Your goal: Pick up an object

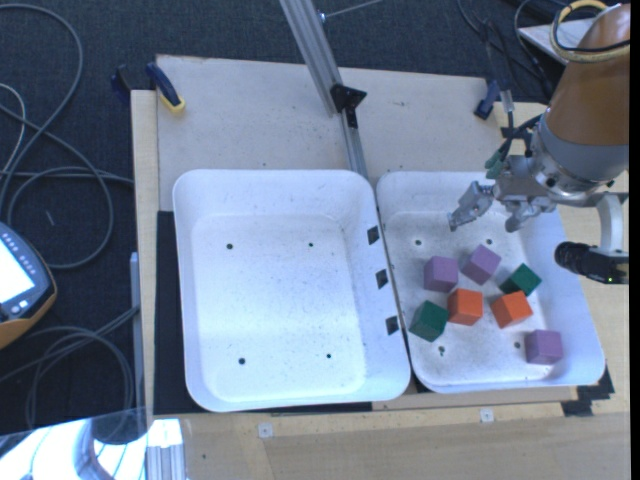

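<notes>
My gripper [492,213] hangs over the far part of the right bin [420,363], its two fingers spread apart with nothing between them. Below it, nearer the camera, lie several blocks. Two purple blocks [440,273] [484,264] are closest to the fingers. Two orange blocks [465,306] [511,309] sit just in front of those. A green block [430,320] lies to the left, another green one [520,281] to the right. A third purple block [543,346] rests near the front right corner.
The left bin [280,298] stands beside the right one. A slanted metal post [320,53] rises from between the bins at the back. Blue clamps [165,86] [487,100] hold the board's far corners. Cables lie on the floor to the left.
</notes>
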